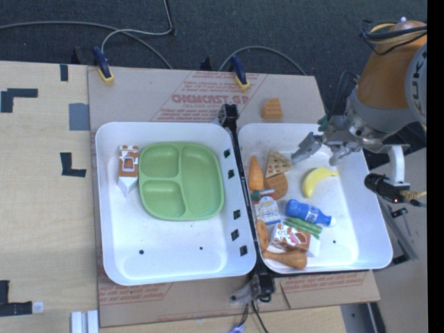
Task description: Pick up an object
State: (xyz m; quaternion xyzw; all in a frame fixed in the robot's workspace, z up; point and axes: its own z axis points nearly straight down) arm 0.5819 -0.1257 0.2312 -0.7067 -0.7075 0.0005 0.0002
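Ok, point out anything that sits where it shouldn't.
One small orange waffle-textured block lies on the brown cardboard sheet beyond the right white bin, outside both bins. Everything else sits inside them: a green divided plate in the left white bin, toy foods heaped in the right.

The arm (395,68) enters at three o'clock as a fat, rounded body with a broad orange band and a pale grey shell at its two o'clock edge. A dark cable (378,33) loops over its twelve o'clock side. Below the band sits a grey metal wrist (361,127) with small dark fittings. From it the gripper (320,152) sticks out toward nine o'clock, two slim grey fingers (304,149), plain and unmarked.
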